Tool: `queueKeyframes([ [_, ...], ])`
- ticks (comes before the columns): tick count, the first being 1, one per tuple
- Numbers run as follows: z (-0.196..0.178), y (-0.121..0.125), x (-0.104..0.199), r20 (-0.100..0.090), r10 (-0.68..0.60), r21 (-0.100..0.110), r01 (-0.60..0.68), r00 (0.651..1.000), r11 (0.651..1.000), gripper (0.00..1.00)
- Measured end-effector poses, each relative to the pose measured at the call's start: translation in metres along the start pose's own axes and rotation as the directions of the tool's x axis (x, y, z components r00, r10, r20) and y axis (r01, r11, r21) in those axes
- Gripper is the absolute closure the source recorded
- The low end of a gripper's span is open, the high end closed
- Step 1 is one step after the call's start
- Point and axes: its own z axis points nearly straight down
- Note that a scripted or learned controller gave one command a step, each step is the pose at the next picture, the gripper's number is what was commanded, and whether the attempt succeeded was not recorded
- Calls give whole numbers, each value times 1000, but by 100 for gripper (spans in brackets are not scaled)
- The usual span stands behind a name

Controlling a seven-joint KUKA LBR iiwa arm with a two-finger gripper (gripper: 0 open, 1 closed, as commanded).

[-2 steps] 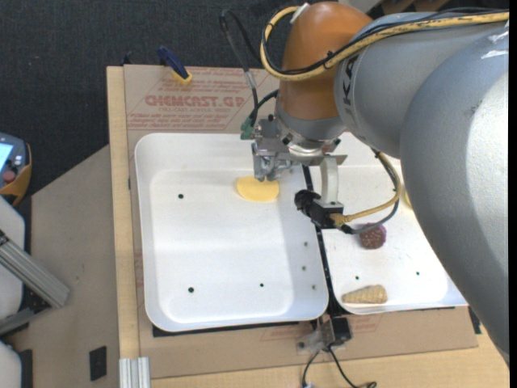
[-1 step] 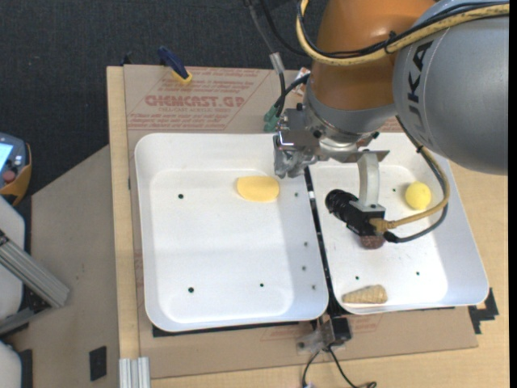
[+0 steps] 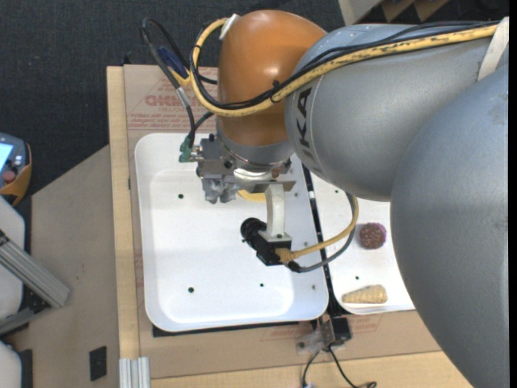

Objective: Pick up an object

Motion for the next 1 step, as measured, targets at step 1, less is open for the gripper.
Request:
queueKeyframes([
  [1, -32, -32, -59, 2, 15, -4, -15, 1000, 1000, 100],
])
